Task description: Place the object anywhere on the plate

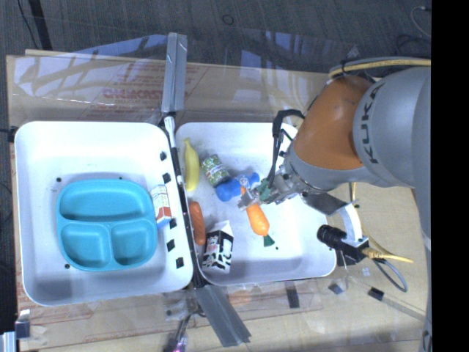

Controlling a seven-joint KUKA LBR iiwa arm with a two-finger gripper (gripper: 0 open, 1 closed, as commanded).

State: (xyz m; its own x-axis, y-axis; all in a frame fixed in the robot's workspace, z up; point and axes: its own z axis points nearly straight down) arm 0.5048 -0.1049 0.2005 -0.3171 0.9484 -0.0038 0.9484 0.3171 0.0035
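Nearest you, at the bottom of the right bin (311, 266), a black-and-white carton (218, 251) lies against the front wall, and just above it a reddish sausage-shaped item (198, 223) runs along the divider between the bins. A little further in you'll find the carrot (257, 219), orange with a dark green tip, lying on the bin floor and tilted so the tip points toward the near wall. The gripper (258, 194) sits right at the carrot's upper end, touching or nearly so; from this angle you cannot tell whether its fingers are parted or closed, and the carrot looks to be resting on the bin rather than lifted. Just beside the gripper, on its left, is a blue object (233, 188), then a small green-labelled can (213, 169) and a yellow banana (191, 166) lying lengthwise by the divider. In the left bin (44, 145) the blue three-compartment plate (108, 223) rests on the floor, well apart from the carrot, with a small white-and-orange tube (162, 203) just beside its right edge. Furthest back, the arm's orange band (330, 130) and grey body rise over the right bin's far corner.
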